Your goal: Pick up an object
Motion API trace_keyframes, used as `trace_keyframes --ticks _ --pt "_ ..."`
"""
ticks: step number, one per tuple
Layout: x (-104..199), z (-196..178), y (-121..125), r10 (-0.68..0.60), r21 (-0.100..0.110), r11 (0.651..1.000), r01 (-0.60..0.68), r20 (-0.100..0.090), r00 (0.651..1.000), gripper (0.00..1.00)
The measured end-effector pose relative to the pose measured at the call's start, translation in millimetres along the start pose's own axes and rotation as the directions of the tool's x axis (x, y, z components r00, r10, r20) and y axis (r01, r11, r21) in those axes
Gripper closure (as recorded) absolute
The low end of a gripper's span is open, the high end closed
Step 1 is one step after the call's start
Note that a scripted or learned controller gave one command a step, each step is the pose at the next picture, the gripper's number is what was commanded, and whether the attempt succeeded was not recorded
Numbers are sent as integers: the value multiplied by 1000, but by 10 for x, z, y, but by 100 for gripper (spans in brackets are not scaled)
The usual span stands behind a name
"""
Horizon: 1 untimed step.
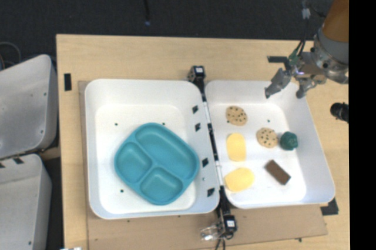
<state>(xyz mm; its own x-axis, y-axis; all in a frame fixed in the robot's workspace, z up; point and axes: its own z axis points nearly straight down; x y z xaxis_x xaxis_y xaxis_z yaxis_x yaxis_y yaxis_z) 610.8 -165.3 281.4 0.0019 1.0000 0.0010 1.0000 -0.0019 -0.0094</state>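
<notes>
The fingers (289,85) sat at the upper right of the frame, spread apart with nothing between them, hanging over the top edge of the right bin (314,143). All the food was lower down and well apart from them: a cookie (237,116) nearest, a second cookie (267,137) touching a teal ball (288,140), two yellow pieces (236,147) (238,179) and a brown bar (277,172). The left bin (97,125) had a teal tray (155,163). Couldn't read any labels or writing.
</notes>
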Motion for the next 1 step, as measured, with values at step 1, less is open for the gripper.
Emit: trace_keyframes --ticks 1 --pt "5 -65 18 -2 -11 1000 2 1 1000 0"
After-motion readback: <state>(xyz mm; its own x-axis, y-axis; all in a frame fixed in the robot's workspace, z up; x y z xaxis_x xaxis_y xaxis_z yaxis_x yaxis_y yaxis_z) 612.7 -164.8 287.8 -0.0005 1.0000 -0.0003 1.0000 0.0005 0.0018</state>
